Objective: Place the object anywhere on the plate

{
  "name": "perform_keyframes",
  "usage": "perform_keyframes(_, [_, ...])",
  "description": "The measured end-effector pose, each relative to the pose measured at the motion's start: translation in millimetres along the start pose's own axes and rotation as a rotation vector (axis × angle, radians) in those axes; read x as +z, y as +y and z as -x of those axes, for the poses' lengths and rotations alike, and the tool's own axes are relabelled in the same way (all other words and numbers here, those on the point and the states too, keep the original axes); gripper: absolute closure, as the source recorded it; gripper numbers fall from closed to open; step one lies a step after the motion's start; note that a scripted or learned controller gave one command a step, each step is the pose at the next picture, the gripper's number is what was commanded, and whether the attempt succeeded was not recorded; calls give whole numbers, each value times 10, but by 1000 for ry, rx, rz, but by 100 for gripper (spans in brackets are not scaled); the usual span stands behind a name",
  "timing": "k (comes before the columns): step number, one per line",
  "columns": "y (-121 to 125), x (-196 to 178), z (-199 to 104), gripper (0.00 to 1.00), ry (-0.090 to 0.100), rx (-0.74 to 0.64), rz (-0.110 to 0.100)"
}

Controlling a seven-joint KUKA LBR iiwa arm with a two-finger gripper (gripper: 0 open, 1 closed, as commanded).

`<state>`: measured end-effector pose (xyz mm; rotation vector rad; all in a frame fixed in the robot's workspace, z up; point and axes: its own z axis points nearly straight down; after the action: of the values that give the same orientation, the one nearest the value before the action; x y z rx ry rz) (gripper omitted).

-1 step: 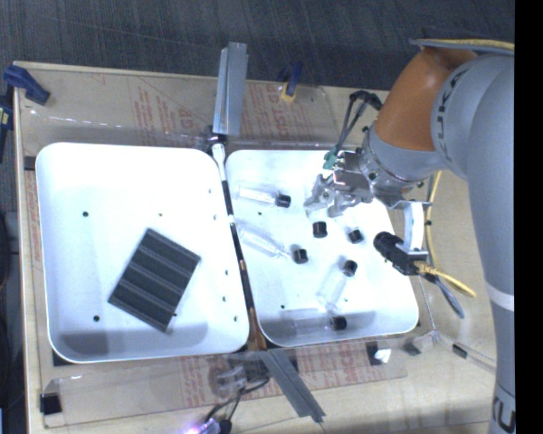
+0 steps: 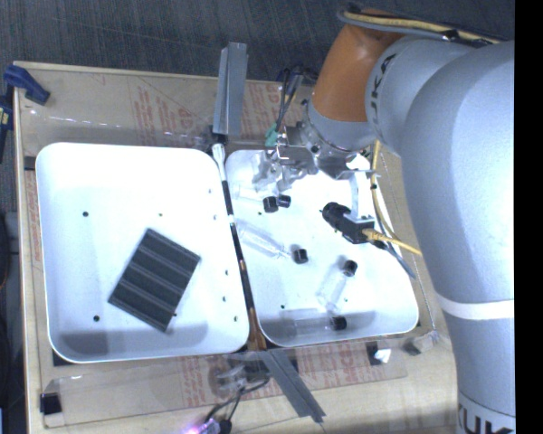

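Observation:
The plate [image 2: 154, 278] is a dark grey ribbed rectangle lying at a slant in the left bin [image 2: 63, 179]. Several clear vials with black caps lie in the right bin [image 2: 394, 310]. One vial [image 2: 273, 202] rests at the bin's upper left, another vial [image 2: 262, 240] near the divider, and a third vial [image 2: 333, 286] lower down. My gripper [image 2: 274, 172] hangs over the right bin's upper left corner, just above the vial with the black cap there. Metal parts and glare hide its tips.
A further clear vial [image 2: 312, 320] lies along the right bin's front wall. The big grey arm [image 2: 443, 152] covers the right side of that bin. A black fitting with a yellow cable [image 2: 346, 223] hangs over the bin's middle. A grey bar [image 2: 230, 89] stands behind the bins.

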<state>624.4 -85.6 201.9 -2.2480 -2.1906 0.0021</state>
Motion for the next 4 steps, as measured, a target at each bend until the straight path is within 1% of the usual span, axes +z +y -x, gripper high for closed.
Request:
perform_keyframes(1, [255, 109, -806, 100, -1, 95, 0])
perform_keyframes(2, [275, 107, -1496, 100, 0, 453, 0])
perform_keyframes(3, [275, 107, -1495, 0, 0, 453, -1])
perform_keyframes(4, [271, 14, -1520, 100, 0, 442, -3])
